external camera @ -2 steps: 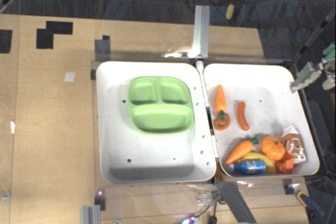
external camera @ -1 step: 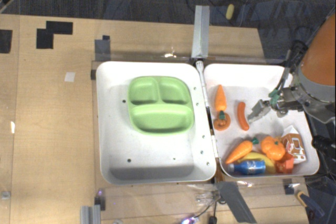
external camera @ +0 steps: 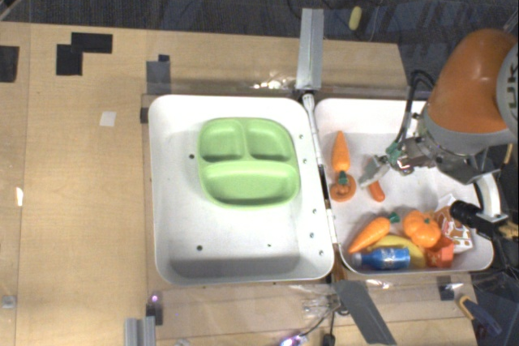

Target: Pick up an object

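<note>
The gripper [external camera: 379, 168] hangs in the right bin [external camera: 357, 121] beside a small orange piece [external camera: 376, 191], its grasp state unclear, so the approach step needs lowering onto it.

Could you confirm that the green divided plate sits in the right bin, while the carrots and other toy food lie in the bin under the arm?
Not quite: in the camera view the green plate sits in the left bin. The carrots and other toy food do lie in the right bin, under the arm.
</note>
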Robot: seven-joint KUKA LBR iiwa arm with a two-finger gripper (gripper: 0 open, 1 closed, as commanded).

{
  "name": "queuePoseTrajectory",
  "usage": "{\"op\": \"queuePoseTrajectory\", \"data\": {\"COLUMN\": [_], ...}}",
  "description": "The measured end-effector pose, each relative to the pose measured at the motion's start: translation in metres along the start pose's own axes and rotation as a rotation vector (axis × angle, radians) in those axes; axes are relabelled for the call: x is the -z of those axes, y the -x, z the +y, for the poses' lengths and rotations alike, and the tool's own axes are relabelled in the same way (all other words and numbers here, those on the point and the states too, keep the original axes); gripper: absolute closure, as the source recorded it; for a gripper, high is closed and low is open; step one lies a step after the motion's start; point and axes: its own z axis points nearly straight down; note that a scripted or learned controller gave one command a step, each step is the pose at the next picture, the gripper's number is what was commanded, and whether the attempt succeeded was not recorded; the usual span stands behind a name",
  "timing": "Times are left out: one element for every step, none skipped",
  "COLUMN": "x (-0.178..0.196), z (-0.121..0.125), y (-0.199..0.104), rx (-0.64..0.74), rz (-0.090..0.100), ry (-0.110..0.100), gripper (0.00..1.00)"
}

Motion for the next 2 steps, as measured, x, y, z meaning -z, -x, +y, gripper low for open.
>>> {"op": "queuePoseTrajectory", "data": {"x": [-0.1038, -0.0952], "z": [-0.0006, 0.0027], "y": [0.0394, 0.0309], "rx": [0.037, 0.127], "rz": [-0.005, 0.0], "ry": [0.013, 0.002], "gripper": [0.0, 0.0]}}
